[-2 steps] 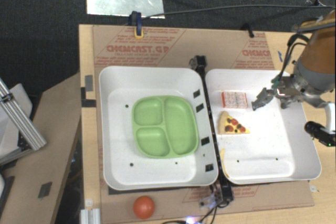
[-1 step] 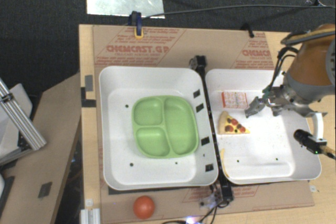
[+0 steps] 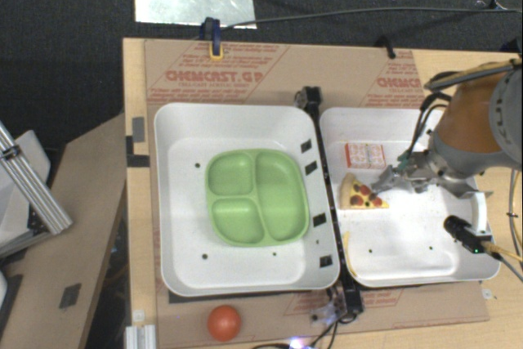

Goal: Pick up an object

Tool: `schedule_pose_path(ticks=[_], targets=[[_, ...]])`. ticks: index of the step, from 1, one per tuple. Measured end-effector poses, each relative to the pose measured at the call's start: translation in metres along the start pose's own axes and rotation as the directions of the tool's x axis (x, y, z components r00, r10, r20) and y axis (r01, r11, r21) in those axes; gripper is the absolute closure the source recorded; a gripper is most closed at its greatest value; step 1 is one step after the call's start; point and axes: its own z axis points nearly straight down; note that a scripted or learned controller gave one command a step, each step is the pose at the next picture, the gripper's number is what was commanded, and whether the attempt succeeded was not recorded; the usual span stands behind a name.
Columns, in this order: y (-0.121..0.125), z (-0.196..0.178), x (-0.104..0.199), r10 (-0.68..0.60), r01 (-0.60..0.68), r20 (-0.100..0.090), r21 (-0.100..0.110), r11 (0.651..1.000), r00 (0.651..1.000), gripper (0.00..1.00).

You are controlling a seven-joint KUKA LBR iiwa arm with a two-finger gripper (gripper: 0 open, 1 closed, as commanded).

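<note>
A toy pizza slice [image 3: 359,194] lies on the floor of the right bin [image 3: 409,257], near its left wall. A small white packet with red print [image 3: 365,154] lies just behind it. My gripper [image 3: 391,178] hangs low in the right bin, its tip right beside the pizza slice's right edge; the arm comes in from the right with its orange band above. Nothing visibly sits between the fingers. A green divided plate [image 3: 257,196] rests in the middle of the left bin [image 3: 176,176].
An orange-red ball [image 3: 224,322] lies on the cardboard in front of the left bin. A black clamp strip [image 3: 323,176] runs between the two bins. Cables loop beside the arm at the right, above the right bin's right side.
</note>
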Motion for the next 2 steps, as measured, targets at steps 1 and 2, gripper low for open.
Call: schedule_pose_path(ticks=[1,2], targets=[[0.001,-0.012,0.000,-0.002,0.002,0.001,-0.001,1.000,1.000,1.00],[0.001,-0.077,0.000,-0.004,0.004,0.002,-0.005,1.000,1.000,1.00]])
